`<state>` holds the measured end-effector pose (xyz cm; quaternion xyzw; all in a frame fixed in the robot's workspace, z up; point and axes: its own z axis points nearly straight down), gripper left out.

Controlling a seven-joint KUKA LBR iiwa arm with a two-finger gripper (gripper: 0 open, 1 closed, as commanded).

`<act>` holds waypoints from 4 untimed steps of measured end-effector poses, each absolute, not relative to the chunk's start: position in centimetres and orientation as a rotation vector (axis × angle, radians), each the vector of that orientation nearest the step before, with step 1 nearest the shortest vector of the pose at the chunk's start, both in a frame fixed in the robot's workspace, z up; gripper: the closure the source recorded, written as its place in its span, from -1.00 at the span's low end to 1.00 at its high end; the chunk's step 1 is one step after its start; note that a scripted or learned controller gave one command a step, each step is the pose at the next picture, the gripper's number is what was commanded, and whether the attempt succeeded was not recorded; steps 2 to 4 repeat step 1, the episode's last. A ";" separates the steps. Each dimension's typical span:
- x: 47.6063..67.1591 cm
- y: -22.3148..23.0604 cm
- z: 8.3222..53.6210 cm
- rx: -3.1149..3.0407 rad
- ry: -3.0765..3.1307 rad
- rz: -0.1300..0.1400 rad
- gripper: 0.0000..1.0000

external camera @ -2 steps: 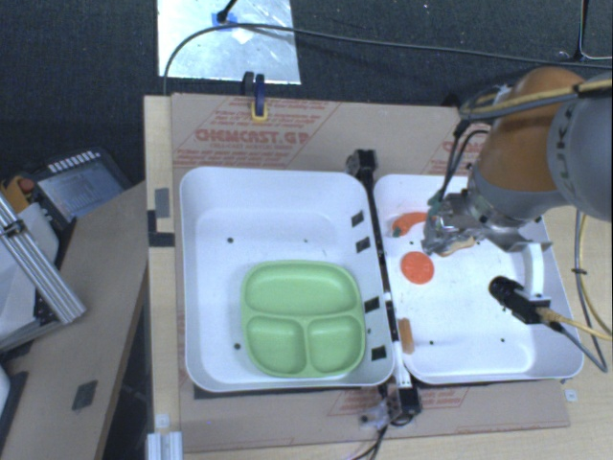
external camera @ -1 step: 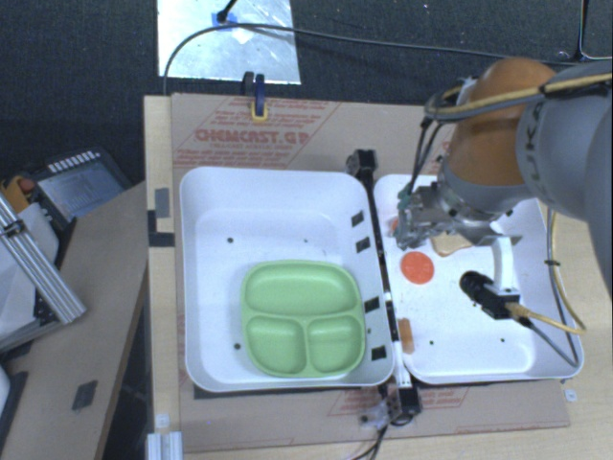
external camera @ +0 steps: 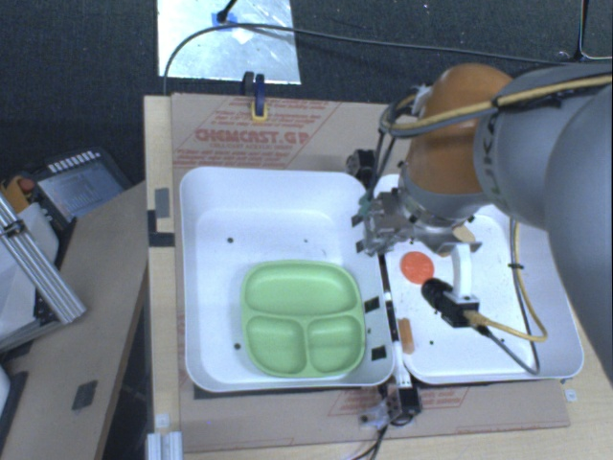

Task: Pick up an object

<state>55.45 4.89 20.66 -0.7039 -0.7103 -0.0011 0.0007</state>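
Note:
My gripper [external camera: 381,230] hangs low over the divider between the two bins, under the orange band of the wrist. Just to its lower right, a flat red-orange round piece [external camera: 416,266] lies in the right bin [external camera: 536,353]. A small orange stick [external camera: 405,334] rests near that bin's front left edge. A beige piece [external camera: 465,233] peeks out from under the arm. In the left bin [external camera: 206,209], a green divided plate [external camera: 302,316] sits at the front right.
A black fitting with a yellow cable [external camera: 455,307] sits over the right bin beside the red piece. The arm's bulk covers the back of the right bin. Cardboard lies under both bins, and a blue clamp [external camera: 257,92] stands at the back.

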 end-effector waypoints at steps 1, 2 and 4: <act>54.4 10.2 20.9 -2.209 -2.231 -0.003 1.00; 54.4 10.2 20.9 -2.209 -2.231 -0.003 1.00; 54.4 10.2 20.9 -2.209 -2.231 -0.003 1.00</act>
